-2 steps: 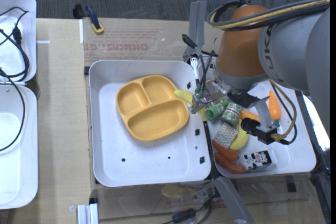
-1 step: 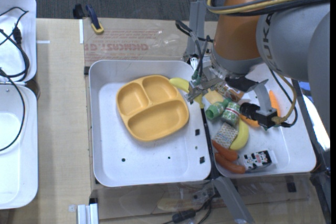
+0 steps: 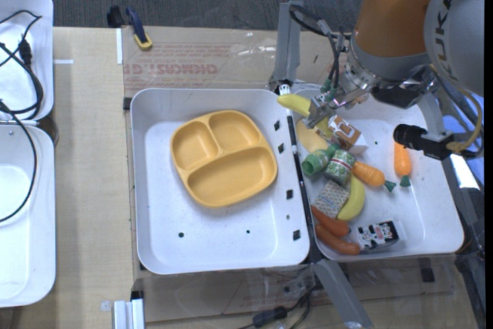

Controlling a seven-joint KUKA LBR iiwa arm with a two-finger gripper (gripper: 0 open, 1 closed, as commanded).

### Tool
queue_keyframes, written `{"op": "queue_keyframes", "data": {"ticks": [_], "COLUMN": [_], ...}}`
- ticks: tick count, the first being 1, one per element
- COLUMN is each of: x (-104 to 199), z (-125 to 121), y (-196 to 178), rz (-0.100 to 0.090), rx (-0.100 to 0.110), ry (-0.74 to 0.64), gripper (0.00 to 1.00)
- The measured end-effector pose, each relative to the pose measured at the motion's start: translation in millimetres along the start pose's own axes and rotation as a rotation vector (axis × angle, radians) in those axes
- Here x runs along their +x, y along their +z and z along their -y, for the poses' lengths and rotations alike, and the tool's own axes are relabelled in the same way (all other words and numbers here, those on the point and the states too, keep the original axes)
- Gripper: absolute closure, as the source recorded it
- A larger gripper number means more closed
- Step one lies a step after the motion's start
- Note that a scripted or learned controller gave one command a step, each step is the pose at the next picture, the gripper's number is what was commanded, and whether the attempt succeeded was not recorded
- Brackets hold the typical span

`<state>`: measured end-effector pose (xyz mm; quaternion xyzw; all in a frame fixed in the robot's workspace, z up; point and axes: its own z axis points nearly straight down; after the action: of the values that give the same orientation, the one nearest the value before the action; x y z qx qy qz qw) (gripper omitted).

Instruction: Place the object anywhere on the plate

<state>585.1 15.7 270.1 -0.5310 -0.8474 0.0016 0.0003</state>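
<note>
Hand (image 3: 330,100) sits low over the far-left corner of the right bin (image 3: 431,243), right above the toy pile; you cannot tell from this angle how it is set or whether it has hold of anything, since the wrist and cabling crowd that spot. The yellow plate (image 3: 223,158), three compartments, lies bare in the left bin (image 3: 154,189), well apart from the hand. The likely object, a small banana (image 3: 294,102), lies just beside the hand against the bin's far-left wall, with a brown packet (image 3: 344,133) touching the pile just near of it. Risks as you would judge them: the pile is tight, so a closing grip may catch two things at once, or nudge the banana along the wall instead of seating it. The green cans (image 3: 330,163), a second banana (image 3: 354,199), the checkered block (image 3: 330,199) and the carrots (image 3: 336,231) lie packed together nearer you; a dragged item could roll into them. The lone orange carrot (image 3: 402,160) at the right sits clear of trouble. Watch the divider where the two bins meet: a low carry leftward could clip a rim and knock a weakly held piece back into the right bin or onto the counter (image 3: 85,166). A shallow plate rim also lets a round thing roll off if it is released high.
</note>
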Motion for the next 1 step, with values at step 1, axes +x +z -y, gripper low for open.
{"op": "queue_keyframes", "data": {"ticks": [1], "x": [22.6], "z": [5.8], "y": [34.8], "rz": [-0.002], "rx": [0.003], "ry": [-0.033], "gripper": [1.0]}}
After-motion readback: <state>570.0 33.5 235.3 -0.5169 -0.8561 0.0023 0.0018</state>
